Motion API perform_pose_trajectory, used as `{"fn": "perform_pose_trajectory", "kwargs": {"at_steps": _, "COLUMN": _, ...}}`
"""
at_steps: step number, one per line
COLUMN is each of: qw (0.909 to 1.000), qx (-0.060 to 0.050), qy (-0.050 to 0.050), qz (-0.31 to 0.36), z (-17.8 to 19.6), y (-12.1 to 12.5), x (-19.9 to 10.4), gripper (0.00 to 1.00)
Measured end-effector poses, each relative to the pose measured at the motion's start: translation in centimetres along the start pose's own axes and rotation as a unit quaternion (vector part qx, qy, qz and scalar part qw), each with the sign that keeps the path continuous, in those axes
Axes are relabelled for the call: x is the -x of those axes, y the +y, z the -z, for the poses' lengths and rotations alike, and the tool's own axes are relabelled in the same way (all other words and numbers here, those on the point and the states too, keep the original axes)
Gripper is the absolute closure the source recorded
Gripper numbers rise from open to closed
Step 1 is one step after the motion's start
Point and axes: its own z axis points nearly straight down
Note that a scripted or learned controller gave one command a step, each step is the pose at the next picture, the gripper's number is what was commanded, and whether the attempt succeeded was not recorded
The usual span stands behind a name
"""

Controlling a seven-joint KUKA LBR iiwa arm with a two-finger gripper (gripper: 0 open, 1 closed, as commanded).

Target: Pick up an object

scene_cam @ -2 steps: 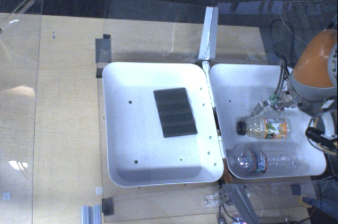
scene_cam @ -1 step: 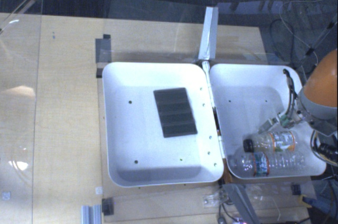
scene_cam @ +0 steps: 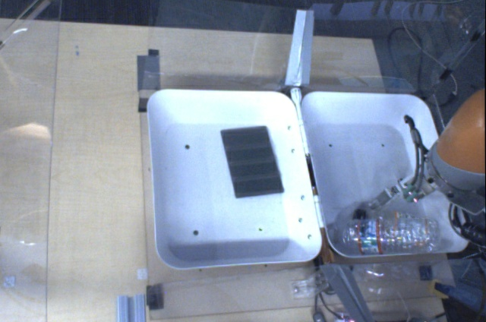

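Observation:
A black ridged rectangular pad (scene_cam: 251,161) lies flat in the middle of the left bin (scene_cam: 163,184). A clear plastic bottle (scene_cam: 391,232) with a colourful label lies on its side along the front wall of the right bin (scene_cam: 353,134). My gripper (scene_cam: 389,196) reaches in from the right, low in the right bin's front right part. It is just above and behind the bottle. The grey arm with its orange band (scene_cam: 465,142) hides the bin's right rim. Nothing shows as held.
A grey metal bar (scene_cam: 298,47) stands behind the seam between the two bins. The wooden bench (scene_cam: 83,161) spreads to the left under a clear panel. Cables (scene_cam: 414,134) hang by the wrist at the right bin's back right.

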Motion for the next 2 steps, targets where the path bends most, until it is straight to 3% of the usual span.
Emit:
{"fn": "perform_pose_trajectory", "kwargs": {"at_steps": 1, "qw": 0.9994, "qx": 0.000, "qy": 0.001, "qz": -0.036, "z": 0.0, "y": 3.2, "x": -5.6, "gripper": 0.00}}
{"fn": "perform_pose_trajectory", "kwargs": {"at_steps": 2, "qw": 0.9994, "qx": 0.004, "qy": -0.001, "qz": -0.035, "z": 1.2, "y": 3.6, "x": -5.5, "gripper": 1.00}}
